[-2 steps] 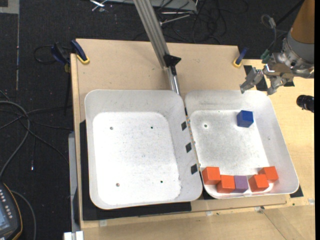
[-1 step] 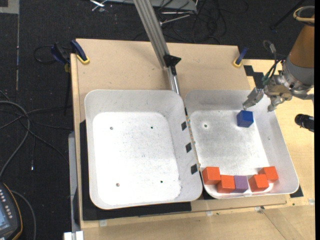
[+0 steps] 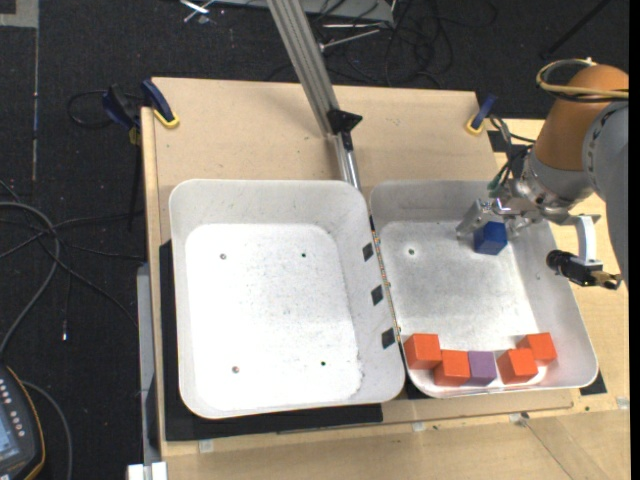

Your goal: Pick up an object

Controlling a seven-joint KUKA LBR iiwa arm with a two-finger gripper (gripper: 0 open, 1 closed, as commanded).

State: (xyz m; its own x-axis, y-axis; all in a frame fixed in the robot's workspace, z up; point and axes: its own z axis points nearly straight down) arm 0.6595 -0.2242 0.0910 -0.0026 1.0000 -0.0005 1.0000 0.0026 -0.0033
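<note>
**In the right bin: gripper on blue cube**

Over the upper part of the right bin (image 3: 400, 208), gripper (image 3: 488, 224) sits at the blue cube (image 3: 490, 238), fingers clamped on the cube's top, cube between them. Whether the cube is off the bin floor, can't tell. Arm (image 3: 585, 138) comes in from the right, orange band above the wrist, grey body. Along the near edge of the same bin, a row of blocks: orange block (image 3: 422, 349), second orange block (image 3: 455, 366), purple block (image 3: 482, 367), third orange block (image 3: 517, 365), fourth orange block (image 3: 541, 346), all touching or just beside each other, well apart from the blue cube. Left bin (image 3: 190, 268) white, speckled floor. Bins side by side on a tan bench (image 3: 250, 128). Metal pole (image 3: 305, 53) slants in from the top, ending near where the bins meet.
</note>
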